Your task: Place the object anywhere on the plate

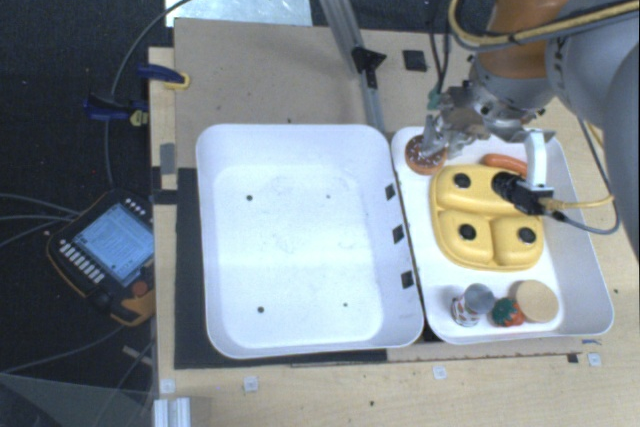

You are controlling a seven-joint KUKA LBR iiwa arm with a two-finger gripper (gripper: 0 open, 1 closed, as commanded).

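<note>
A yellow plate (484,253) with three hollows lies in the right bin (585,300). Just off its far-left corner sits a small round brown-topped object, like a doughnut (420,159). My gripper (435,141) hangs right over that object, at or just above it, and hides part of it. An orange sausage-shaped piece (503,161) lies along the plate's far edge, close to the wrist.
At the right bin's near end lie a small grey can (472,301), a red-and-green strawberry-like piece (506,312) and a tan disc (537,300). The left bin (290,235) stands beside it. A black connector with a yellow cable (520,192) overhangs the plate.
</note>
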